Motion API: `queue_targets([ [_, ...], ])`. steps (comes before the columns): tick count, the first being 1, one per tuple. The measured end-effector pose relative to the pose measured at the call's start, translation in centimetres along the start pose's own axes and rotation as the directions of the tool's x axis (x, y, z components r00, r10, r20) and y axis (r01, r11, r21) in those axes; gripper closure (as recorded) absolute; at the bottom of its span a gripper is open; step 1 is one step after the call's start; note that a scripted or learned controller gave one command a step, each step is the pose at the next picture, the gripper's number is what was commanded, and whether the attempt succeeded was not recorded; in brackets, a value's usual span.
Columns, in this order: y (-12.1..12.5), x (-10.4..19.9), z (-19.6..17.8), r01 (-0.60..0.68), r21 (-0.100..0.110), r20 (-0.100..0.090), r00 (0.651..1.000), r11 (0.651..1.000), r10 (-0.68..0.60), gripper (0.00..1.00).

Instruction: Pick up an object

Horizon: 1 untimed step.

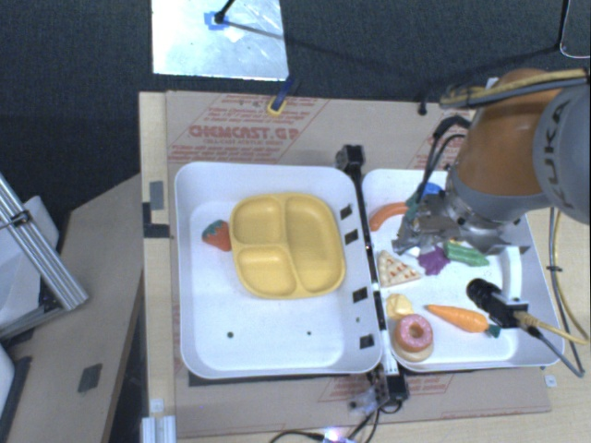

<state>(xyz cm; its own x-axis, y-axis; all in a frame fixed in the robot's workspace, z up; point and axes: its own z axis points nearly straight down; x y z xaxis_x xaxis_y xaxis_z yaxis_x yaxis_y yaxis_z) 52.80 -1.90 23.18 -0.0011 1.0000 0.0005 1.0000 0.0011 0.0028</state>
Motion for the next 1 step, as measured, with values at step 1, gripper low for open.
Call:
queue_targets([
  [1,1.08,0.01,1.73,0.000,0.003,0.001,1.000,1.000,0.000,1.00],
])
